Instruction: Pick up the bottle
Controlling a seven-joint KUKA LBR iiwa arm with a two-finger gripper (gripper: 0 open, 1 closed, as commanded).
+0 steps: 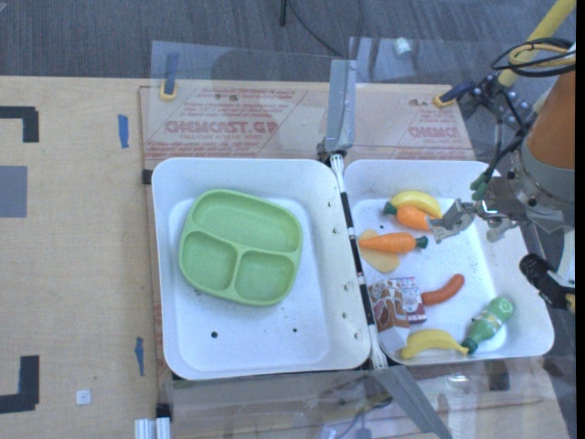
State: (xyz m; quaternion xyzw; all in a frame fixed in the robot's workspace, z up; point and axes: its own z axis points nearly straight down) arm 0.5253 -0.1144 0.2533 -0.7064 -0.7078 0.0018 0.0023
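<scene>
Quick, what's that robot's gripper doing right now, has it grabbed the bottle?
Gripper: over the right bin, near the carrots; open or shut cannot be told. The green bottle lies apart from it, in the bin's near corner, not held.

Bright, even overhead light; soft faint shadows; mild glare on white bins (174,245); slight overall softness.

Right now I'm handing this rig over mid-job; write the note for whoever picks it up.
Tool: above the right bin's upper part, near the carrots, holding nothing that shows.
Bottle: green, lying tilted in the right bin's near right corner, beside a banana.
Done: nothing, the bottle is not picked up yet.
Left: bring the tool to the bottle, grip it, lift it.
</scene>
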